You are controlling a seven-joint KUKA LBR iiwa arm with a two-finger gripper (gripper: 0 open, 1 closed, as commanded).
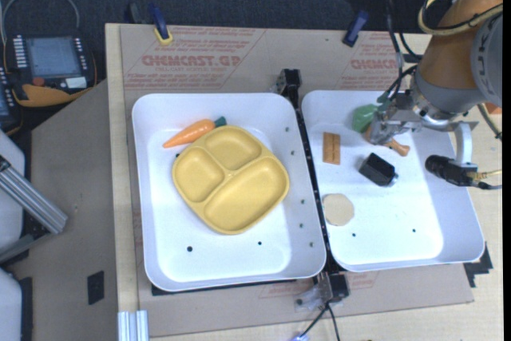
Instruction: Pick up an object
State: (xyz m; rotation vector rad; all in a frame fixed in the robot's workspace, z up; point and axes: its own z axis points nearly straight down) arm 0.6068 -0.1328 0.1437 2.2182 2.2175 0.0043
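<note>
My gripper hangs over the back of the right bin, beside a green object and just above an orange piece. A black block lies a little in front of it. A brown rectangular wafer and a round tan disc lie near that bin's left wall. In the left bin sit a yellow divided plate and a toy carrot behind it.
A black divider clamp sits between the bins at the back. The grey and orange arm reaches in from the right over the right bin's back corner. A teach pendant lies off the bench, far left.
</note>
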